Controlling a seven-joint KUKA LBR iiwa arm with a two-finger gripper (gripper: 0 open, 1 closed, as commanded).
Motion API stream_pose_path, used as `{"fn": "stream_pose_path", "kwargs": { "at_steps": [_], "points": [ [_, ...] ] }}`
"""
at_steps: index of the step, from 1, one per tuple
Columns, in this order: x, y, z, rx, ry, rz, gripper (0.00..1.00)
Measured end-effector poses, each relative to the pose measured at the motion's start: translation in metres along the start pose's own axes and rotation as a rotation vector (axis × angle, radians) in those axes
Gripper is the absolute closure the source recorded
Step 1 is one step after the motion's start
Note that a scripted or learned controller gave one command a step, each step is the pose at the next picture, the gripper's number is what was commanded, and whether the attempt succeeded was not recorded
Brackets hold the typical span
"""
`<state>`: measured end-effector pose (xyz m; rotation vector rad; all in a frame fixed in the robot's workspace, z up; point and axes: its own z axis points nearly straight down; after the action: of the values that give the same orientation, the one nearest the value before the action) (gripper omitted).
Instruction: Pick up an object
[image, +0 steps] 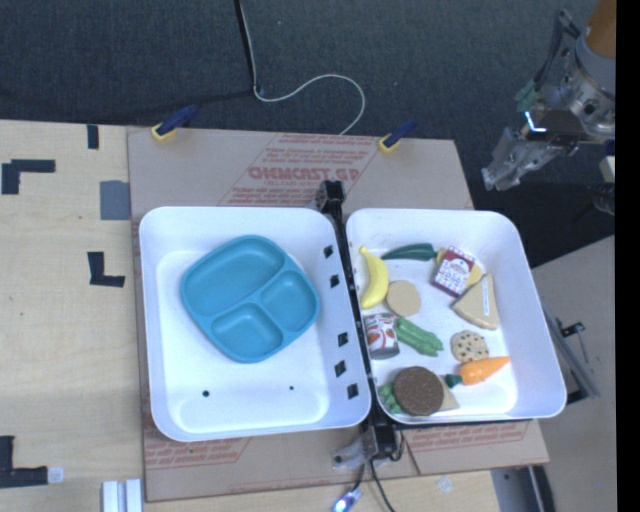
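Blue plate (249, 297), yellow banana (373, 279), orange carrot (482, 370), white bins (160, 300), green pepper (418, 336)

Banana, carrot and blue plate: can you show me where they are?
Banana (373, 279): camera view, on the middle of its yellow curve.
Carrot (484, 369): camera view, on the orange body near the middle.
Blue plate (250, 297): camera view, on the ridge between its compartments.

arm (585, 60): upper right, angled down-left | gripper (503, 168): raised, tip pointing lower left
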<state>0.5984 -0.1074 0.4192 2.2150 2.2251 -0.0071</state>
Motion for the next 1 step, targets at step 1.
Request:
{"fn": "stream_pose_path", "kwargs": {
  "at_steps": [1],
  "points": [
    [0.0003, 0.0003, -0.0099, 0.000, -0.001, -0.001, 1.00]
  ]
}}
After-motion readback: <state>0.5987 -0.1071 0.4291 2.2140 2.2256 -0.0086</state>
